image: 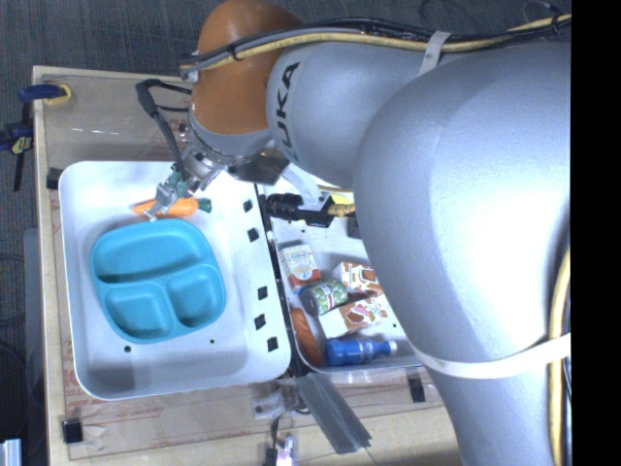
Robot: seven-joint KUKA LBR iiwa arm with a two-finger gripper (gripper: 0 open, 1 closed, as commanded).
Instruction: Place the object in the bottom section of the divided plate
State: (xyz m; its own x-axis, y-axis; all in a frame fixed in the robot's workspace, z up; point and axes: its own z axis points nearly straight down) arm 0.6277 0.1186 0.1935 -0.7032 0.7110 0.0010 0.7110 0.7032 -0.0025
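The grey KUKA arm [427, 163] fills much of the right and upper part of the scene, its orange band [238, 61] sitting above the wrist at the far side of the bench [107, 115]. From there the gripper [177, 190] reaches down to the far edge of the left bin [238, 348], with a toy carrot [173, 205] (orange, with a hint of green at one end) lying right at its fingertips. The carrot seems to sit between the fingers, so the gripper looks clenched on it, though the grasp is small and partly hidden by the wrist.

A blue divided plate [155, 280] lies flat in the left bin, its one long section on the far side and two smaller sections on the near side. The carrot is just beyond the plate's far rim, close to it or slightly overlapping it, and not inside any section.

The right bin [335, 365] stands beside the left one, mostly covered by the arm. In its visible part lie a blue bottle [359, 349] on its side near the near edge, a dark can with a green label [325, 297], a small white packet [299, 260] farther back, an orange-red item [305, 330] by the bin's left wall, and some printed packets [364, 299] to the right of the can. A blue clamp [39, 93] grips the far-left corner of the bench.
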